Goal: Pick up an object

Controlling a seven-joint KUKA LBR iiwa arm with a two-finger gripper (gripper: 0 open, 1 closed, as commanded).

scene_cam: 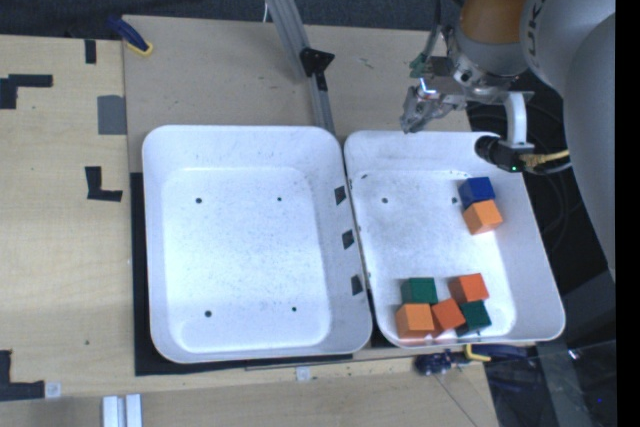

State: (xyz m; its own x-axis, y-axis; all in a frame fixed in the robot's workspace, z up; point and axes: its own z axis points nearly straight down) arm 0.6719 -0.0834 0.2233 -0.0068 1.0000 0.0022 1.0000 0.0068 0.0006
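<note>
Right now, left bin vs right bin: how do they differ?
The right bin holds blocks: a blue-and-orange pair near its far right side and a green-and-orange cluster at its near edge; the left bin holds none. The gripper hangs by the right bin's far edge, away from the left bin. Both are shallow and white.

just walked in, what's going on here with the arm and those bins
A grey robot arm's two-finger gripper hangs over the far rim of the right shallow white bin, holding nothing. A blue block and an orange block sit near it, with a cluster of orange and green blocks at the near edge.
</note>
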